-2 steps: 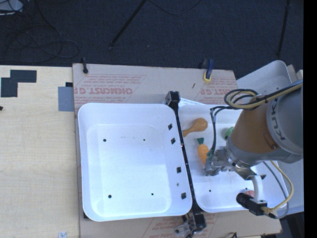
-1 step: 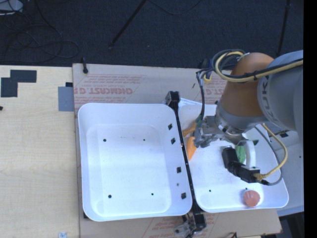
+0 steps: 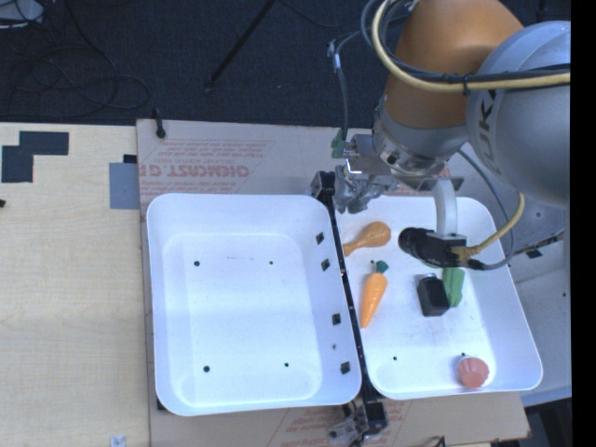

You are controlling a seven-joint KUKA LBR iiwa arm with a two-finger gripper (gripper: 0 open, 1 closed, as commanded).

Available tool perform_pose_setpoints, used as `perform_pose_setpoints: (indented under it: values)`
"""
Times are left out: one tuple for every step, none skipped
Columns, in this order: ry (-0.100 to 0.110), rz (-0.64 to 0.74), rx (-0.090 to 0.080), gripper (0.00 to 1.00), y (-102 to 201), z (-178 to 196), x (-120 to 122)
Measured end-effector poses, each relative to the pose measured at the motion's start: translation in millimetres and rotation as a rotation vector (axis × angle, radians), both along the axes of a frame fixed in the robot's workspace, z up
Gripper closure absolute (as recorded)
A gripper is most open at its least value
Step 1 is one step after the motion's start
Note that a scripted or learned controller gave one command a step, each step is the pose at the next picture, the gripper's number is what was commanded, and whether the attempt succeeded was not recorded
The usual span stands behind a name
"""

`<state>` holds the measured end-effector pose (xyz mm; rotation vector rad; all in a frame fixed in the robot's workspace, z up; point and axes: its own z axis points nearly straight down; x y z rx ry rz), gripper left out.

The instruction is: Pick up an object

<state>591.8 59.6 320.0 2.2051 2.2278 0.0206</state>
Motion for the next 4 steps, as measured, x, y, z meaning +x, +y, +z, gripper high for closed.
perform_pose_setpoints:
  values:
    - [0.015,-0.004,-0.005,1.0,22,-17,53]
    - [0.01,-0.003,-0.001,1.0,95,53,52]
    - [0.031,-0.002,-0.006,1.0,132,-21,-122]
    - [0.003,-0.007,0.001,1.0,161,153,-103]
